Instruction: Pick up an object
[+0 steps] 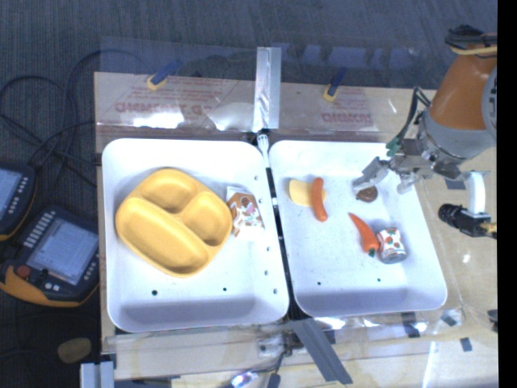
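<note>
Camera view: looking down on two white bins sitting side by side on the surface [468,249], left bin [129,297] and right bin [420,289]. Reaching in from the right, with the pincer [386,173] hovering over the upper right part of the right bin, fingers spread wide, one tip close above a small brown object [367,193] lying just beneath. Gripping nothing: no item showing between the fingers. Judging from that position, likely lining up for a grasp on the brown piece, the nearest candidate.

Lying elsewhere in the right bin: a pale yellow piece [300,191] touching an orange sausage-like item [319,199] near the divider, an orange-red pepper shape [364,232] pointing toward a small can [392,246] tipped on its side, just beside it. Resting loose and scattered, as if dumped for picking.

Filling much of the left bin: a large yellow divided tray [172,220], with a small printed packet [245,211] tucked against its right rim.

Reading labels: red and white print showing on the can and packet, too small to read; mirrored reddish lettering on the clear sheet [161,103] behind the bins, not legible.
</note>
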You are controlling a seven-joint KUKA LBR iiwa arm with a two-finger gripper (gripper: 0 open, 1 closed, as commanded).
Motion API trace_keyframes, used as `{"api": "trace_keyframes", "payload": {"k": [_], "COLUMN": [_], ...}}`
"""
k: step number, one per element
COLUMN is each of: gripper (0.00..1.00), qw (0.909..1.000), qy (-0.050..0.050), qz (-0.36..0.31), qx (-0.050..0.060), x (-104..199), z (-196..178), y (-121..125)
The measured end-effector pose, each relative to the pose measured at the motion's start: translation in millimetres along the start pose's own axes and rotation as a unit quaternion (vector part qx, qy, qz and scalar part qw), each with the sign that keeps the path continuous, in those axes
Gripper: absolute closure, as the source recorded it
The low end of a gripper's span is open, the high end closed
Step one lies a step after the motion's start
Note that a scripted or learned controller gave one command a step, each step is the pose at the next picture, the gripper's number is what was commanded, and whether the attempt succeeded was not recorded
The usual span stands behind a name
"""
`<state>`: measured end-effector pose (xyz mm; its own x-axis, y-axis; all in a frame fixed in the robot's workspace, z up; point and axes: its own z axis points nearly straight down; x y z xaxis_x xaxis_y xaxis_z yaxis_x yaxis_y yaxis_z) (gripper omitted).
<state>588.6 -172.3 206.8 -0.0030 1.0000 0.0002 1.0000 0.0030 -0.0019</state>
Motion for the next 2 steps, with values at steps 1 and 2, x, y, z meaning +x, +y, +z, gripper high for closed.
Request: {"api": "trace_keyframes", "payload": {"k": [1,2], "gripper": [0.00,0.00], "qw": [1.0000,1.0000], "qy": [-0.002,-0.003], "qz": [0.000,0.001], "qx": [-0.006,-0.006], "x": [34,74], "z": [117,117], "y": [24,0]}}
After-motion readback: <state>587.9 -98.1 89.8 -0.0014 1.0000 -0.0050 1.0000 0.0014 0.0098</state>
